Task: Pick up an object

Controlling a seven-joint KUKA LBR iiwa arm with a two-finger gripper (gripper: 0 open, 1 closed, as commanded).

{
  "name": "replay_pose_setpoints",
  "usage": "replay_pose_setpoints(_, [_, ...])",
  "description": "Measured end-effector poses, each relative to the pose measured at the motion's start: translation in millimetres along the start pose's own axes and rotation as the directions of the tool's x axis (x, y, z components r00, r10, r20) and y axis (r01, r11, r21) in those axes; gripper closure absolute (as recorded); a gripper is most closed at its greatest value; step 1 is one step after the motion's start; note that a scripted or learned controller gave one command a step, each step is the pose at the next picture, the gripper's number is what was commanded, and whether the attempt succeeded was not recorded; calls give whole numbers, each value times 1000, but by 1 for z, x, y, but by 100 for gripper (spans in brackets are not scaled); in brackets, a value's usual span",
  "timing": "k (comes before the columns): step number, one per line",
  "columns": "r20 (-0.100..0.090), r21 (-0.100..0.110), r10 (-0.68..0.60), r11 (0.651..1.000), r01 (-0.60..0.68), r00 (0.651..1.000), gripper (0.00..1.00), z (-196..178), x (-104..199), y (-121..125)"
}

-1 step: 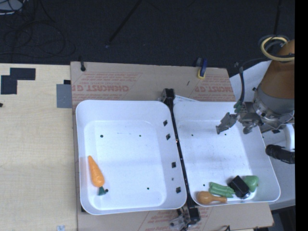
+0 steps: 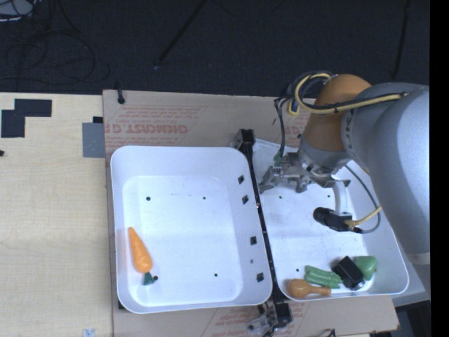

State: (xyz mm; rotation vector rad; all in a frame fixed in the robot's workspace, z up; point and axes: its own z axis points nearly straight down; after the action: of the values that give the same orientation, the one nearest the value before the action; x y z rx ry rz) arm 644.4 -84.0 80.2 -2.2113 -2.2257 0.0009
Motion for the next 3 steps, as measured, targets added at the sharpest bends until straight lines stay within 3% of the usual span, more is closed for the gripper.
replay_pose_setpoints(1, [1,-13,1,1000,-1,1000,0,-118,75,2])
replay_pose_setpoints(2, [3,-16,6,1000,-6,1000,0,-243,71,1])
replay_pose_setpoints(3, [5,0,-1,1000,1,1000,100,-243,72,-1])
